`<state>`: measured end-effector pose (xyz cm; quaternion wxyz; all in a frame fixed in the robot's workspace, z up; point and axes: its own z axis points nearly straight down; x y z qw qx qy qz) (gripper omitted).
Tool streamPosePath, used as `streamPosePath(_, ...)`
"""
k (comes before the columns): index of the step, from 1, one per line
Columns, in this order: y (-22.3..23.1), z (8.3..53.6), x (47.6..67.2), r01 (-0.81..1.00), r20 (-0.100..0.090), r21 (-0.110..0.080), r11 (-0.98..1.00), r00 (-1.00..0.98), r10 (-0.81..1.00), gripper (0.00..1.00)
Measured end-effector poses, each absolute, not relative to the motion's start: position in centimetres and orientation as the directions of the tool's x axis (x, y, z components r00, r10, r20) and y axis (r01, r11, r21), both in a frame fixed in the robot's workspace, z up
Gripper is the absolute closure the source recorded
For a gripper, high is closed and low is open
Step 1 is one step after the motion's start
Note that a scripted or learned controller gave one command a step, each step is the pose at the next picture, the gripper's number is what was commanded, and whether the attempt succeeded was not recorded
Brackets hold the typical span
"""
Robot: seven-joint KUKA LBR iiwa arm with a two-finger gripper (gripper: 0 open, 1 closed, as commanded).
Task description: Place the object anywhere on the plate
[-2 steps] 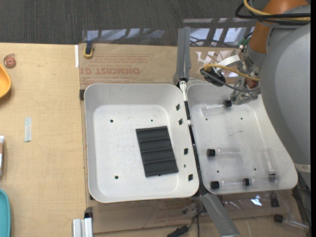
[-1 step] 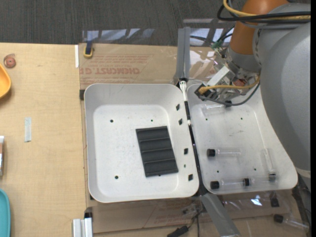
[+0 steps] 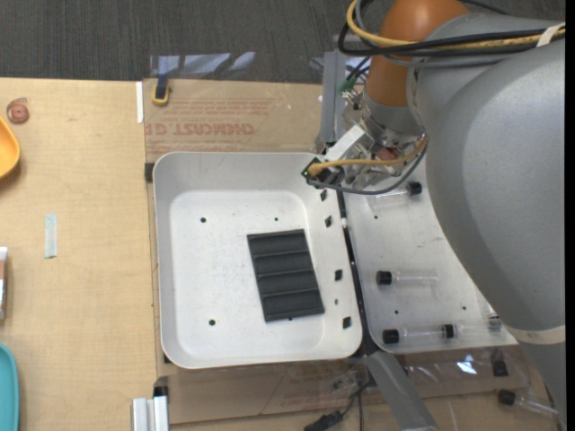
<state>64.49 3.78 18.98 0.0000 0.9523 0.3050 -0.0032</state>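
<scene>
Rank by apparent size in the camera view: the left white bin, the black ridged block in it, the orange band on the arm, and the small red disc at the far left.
1. Left white bin
2. Orange band, though its nearness to the camera inflates it, so its rank over the block is unsure
3. Black ridged block
4. Red disc

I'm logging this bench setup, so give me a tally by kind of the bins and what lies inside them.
White bins: 2, the left bin and the right bin
Black ridged block: 1, lying flat in the left bin
Clear tubes with black caps: 2, one and one, both in the right bin
Total: 5
</scene>
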Motion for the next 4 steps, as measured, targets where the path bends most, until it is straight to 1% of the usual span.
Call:
streamPosePath(1,11.2,25.5,63.2,0.760,-0.004,-0.001,-0.650,0.650,0.760,1.00)
streamPosePath(2,20.5,31.7,64.3,0.823,-0.004,0.000,-0.568,0.568,0.823,1.00)
streamPosePath(3,22.8,28.3,65.7,0.934,-0.005,-0.003,-0.356,0.356,0.934,1.00)
streamPosePath(4,22.7,25.1,62.8,0.979,-0.004,-0.004,-0.204,0.204,0.979,1.00)
